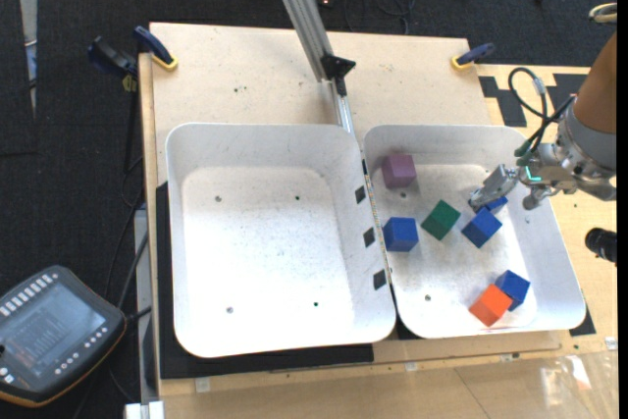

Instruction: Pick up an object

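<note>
The right bin (549, 240) holds several cubes: a purple one (398, 170), a green one (442, 220), a blue one (400, 234), a second blue one (482, 227), and a third blue one (512, 288) touching an orange cube (490, 305). My gripper (512, 193) hangs over the bin's right part, open, fingers spread apart. Its left finger (489, 188) stands just above the upper edge of the second blue cube. Nothing sits between the fingers.
The left bin (196, 211) lies beside the right one. A slanted metal pole (299, 5) comes down to the bins' shared back edge. Clamps (473, 55) sit at the board's far corners. A teach pendant (49, 334) lies at the lower left.
</note>
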`<state>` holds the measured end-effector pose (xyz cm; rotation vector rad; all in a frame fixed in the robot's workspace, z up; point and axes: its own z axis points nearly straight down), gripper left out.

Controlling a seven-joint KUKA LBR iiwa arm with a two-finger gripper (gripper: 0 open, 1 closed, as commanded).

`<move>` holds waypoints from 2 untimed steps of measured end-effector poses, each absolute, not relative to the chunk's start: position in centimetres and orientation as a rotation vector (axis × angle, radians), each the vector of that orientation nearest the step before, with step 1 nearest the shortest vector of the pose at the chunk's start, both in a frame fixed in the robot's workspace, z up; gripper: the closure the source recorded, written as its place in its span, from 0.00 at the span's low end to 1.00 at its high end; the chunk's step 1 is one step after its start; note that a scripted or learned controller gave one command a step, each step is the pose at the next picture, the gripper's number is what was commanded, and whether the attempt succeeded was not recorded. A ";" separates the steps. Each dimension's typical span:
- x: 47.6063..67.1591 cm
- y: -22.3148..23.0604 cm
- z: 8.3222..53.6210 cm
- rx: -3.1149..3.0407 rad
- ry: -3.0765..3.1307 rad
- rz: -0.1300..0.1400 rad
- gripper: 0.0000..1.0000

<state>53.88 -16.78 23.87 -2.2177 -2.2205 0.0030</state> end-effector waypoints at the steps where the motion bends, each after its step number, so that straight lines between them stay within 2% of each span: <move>1: 54.0 -16.8 24.1 -2.221 -2.222 0.000 0.00; 2: 53.5 -16.4 19.6 -2.219 -2.218 0.004 0.00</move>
